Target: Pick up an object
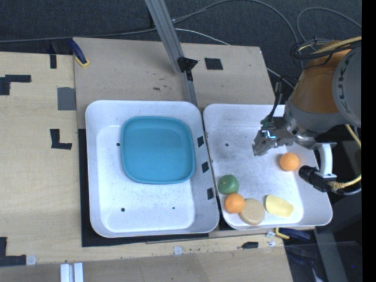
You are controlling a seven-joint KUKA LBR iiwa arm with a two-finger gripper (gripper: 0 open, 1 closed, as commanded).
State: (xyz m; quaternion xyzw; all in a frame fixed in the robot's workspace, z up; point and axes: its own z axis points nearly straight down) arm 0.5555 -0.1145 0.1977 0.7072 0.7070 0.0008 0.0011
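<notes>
Pincer (pixel 262 146) state indeterminate, above right bin (pixel 235 125) centre; nearest orange ball (pixel 289 161) by right edge, probably light, smooth, apt to roll: to be gripped across its widest middle.

The gripper (pixel 264 144) hangs over the right bin (pixel 235 125), an orange ball (pixel 288 161) just beside it, and a blue plate (pixel 157 149) fills the left bin (pixel 106 175).

robot lab — plywood bench (pixel 35 157) w/ tape marks | loose cables (pixel 235 10)
</notes>
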